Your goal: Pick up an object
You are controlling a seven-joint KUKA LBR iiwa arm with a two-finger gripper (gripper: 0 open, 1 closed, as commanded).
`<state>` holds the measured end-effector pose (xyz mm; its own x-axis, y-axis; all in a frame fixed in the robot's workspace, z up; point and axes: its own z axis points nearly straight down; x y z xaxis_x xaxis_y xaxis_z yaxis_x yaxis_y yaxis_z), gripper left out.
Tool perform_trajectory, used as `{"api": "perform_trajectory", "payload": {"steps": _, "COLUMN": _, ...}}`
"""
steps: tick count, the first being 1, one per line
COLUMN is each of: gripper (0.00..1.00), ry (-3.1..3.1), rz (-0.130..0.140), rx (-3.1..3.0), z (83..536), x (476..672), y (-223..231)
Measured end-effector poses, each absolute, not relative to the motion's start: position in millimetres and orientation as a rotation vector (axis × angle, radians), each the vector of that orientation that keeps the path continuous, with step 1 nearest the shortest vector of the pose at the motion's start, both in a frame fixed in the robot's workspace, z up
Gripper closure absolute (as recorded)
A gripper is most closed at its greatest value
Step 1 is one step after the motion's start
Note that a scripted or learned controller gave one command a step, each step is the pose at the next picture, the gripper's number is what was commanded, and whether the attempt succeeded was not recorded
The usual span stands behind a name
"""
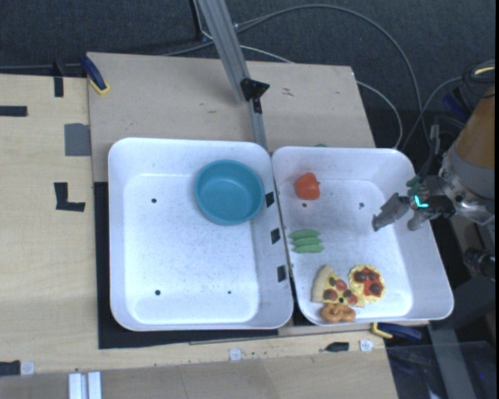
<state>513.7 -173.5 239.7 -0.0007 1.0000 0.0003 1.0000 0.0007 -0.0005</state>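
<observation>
The robot has not picked anything up yet. Its pincer [397,212] hangs over the right side of the right bin [399,160], and nothing is between its fingers. I cannot tell if the fingers are apart or together, because they look small and dark from here.

There are a few toys to choose from in this bin. A red-orange toy [307,186] sits near the top left part. A green pea pod [306,240] lies below it, close to the wall between the bins. Two pizza slices [348,288] lie at the bottom, touching each other.

I think the next move is to pick one toy, go over it and come down. The red-orange toy looks easiest, since it stands alone. The pea pod is flat and close to the wall, so it may be hard to grab.

The left bin [141,248] has a blue bowl [229,191] in it. A grey pole [224,36] leans over the worktop [166,98] at the top.
</observation>
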Motion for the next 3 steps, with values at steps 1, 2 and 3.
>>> {"api": "perform_trajectory", "payload": {"steps": 1, "gripper": 0.00, "ry": -2.222, "rz": 0.000, "rx": -2.220, "z": 239.6, "x": 513.7, "y": -173.5}}
{"api": "perform_trajectory", "payload": {"steps": 2, "gripper": 0.00, "ry": -2.218, "rz": 0.005, "rx": -2.218, "z": 187.1, "x": 517.7, "y": -181.9}}
{"api": "perform_trajectory", "payload": {"steps": 3, "gripper": 0.00, "ry": -2.220, "rz": 0.003, "rx": -2.218, "z": 142.8, "x": 522.3, "y": -183.9}}
